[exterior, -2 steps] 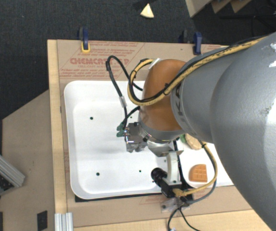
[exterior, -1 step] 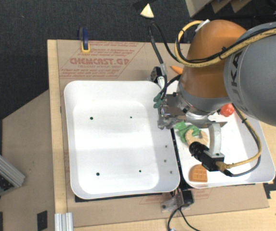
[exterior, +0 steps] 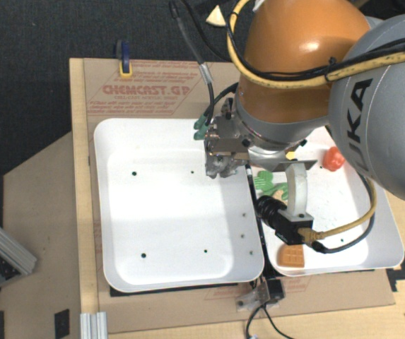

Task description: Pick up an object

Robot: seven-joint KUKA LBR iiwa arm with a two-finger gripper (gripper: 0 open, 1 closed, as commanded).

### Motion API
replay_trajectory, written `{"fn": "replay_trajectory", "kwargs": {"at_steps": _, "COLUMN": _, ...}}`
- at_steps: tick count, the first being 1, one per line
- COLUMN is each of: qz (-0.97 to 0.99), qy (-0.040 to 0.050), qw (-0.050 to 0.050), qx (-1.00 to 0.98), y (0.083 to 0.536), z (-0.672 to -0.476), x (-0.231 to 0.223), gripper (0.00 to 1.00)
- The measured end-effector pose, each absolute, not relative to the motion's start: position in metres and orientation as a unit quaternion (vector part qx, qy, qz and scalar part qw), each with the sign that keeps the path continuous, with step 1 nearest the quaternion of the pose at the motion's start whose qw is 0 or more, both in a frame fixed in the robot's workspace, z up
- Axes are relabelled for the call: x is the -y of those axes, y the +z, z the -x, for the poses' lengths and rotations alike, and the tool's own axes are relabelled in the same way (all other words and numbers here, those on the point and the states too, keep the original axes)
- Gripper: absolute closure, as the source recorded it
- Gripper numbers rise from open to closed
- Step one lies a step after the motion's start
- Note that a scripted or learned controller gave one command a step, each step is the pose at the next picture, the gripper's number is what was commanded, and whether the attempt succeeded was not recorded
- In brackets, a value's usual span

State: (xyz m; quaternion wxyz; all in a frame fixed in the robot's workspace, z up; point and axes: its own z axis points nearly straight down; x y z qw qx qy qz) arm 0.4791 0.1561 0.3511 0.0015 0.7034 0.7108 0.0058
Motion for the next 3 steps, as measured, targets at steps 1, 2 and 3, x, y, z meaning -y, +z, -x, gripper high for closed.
{"fn": "replay_trajectory", "kwargs": {"at_steps": 1, "qz": -0.705, "qy": -0.0046, "qw": -0.003, "qx": -0.71, "y": 0.248, "z": -0.48, "x": -0.223, "gripper": 1.0}}
{"fn": "replay_trajectory", "kwargs": {"at_steps": 2, "qz": -0.706, "qy": -0.0008, "qw": -0.001, "qx": -0.708, "y": 0.265, "z": -0.482, "x": -0.219, "gripper": 1.0}}
{"fn": "replay_trajectory", "kwargs": {"at_steps": 3, "qz": -0.706, "qy": -0.0007, "qw": 0.0, "qx": -0.708, "y": 0.275, "z": -0.482, "x": -0.22, "gripper": 1.0}}
